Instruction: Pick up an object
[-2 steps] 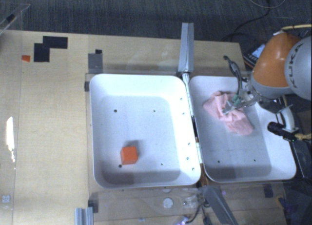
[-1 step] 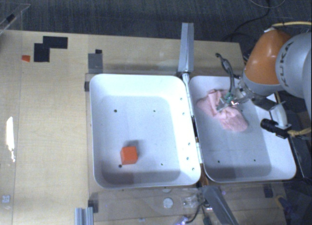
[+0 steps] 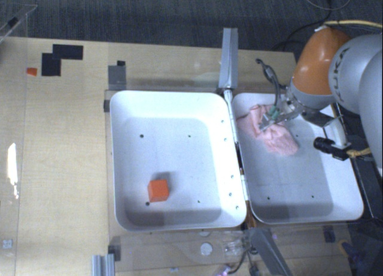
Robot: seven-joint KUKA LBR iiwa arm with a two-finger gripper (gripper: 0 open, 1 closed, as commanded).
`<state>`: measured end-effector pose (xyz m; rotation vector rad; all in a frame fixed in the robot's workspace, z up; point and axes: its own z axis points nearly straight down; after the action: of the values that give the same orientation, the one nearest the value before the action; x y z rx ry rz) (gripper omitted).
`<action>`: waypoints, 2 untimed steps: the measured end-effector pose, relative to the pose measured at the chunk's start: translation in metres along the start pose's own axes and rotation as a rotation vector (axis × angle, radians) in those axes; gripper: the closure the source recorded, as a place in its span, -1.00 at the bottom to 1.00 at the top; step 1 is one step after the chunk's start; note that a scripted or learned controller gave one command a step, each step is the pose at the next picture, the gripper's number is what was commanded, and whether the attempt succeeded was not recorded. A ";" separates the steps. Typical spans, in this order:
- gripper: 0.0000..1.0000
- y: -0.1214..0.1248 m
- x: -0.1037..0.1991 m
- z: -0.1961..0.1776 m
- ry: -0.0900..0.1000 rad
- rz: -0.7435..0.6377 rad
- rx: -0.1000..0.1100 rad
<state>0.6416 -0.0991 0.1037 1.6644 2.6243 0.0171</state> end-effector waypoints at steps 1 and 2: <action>-1.00 0.019 -0.007 0.002 0.008 -0.231 0.014; -1.00 0.027 -0.010 0.003 0.022 -0.103 0.028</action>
<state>0.6704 -0.0969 0.1016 1.5430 2.7358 -0.0040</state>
